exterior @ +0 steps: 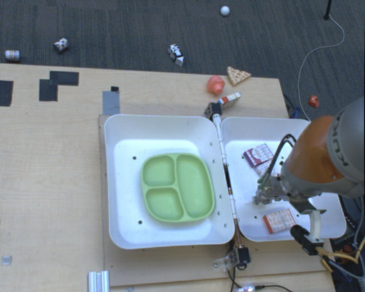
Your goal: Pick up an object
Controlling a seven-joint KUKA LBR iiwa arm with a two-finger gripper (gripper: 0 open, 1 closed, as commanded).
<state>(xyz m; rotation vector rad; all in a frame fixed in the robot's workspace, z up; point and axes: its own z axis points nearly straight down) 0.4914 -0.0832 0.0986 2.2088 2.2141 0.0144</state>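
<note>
Lying flat in the right bin (336, 225), near its front edge: a small red-and-white packet (279, 220), long axis running left to right with a slight upward tilt toward the right. Resting further back in the same bin: a second printed packet (259, 155), maroon and white, turned at a slant. Print on both too small to be read.

Hovering between the two packets: the gripper (266, 193), hanging from the grey arm (342, 148) with its orange band. Impossible to tell how the tool is set.

Sitting in the left bin (122, 171): a pale green divided tray (177, 187) with three compartments.

Bearing both bins: a light wooden bench (51, 188) with dark patches of tape near its back left. Lying beyond the bins: a red ball (215, 84), a pizza-slice toy (238, 74) and a small tube (230, 99). Stretching behind: dark carpet (125, 28) with scattered bits and a white ball (224, 10).
</note>
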